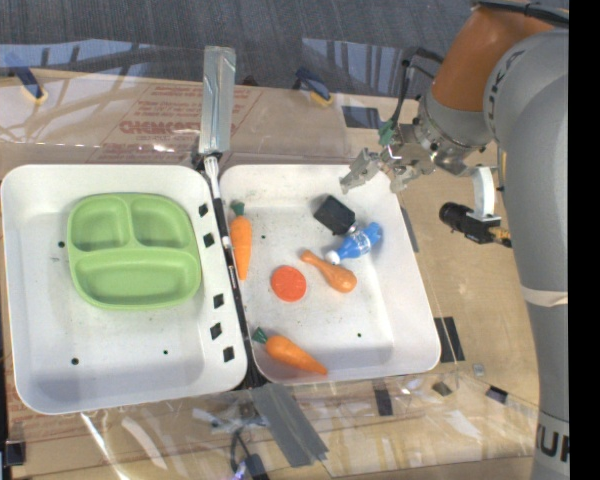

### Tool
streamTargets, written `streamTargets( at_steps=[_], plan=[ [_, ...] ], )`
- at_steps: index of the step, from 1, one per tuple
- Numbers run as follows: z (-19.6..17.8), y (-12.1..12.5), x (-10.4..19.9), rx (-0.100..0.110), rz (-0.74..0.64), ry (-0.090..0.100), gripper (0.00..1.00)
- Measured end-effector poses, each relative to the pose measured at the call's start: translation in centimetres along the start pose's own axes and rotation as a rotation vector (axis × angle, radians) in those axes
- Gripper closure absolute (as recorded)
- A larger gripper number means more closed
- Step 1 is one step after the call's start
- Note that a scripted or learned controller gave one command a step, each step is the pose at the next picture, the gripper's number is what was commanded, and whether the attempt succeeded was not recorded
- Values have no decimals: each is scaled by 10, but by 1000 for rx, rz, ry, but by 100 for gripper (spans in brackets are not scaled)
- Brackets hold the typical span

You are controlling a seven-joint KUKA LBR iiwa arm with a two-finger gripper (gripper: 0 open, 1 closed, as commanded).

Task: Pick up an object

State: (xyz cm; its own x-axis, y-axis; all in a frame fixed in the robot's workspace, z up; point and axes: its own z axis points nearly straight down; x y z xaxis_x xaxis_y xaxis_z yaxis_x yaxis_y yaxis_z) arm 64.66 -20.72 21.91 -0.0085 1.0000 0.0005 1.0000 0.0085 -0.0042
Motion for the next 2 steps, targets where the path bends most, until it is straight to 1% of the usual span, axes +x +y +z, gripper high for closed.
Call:
streamTargets(
  at_steps=[1,2],
  plan=[
    [95,-55,-2,2,46,1,0],
    [127,-78,3,-1,327,2,0]
  ],
)
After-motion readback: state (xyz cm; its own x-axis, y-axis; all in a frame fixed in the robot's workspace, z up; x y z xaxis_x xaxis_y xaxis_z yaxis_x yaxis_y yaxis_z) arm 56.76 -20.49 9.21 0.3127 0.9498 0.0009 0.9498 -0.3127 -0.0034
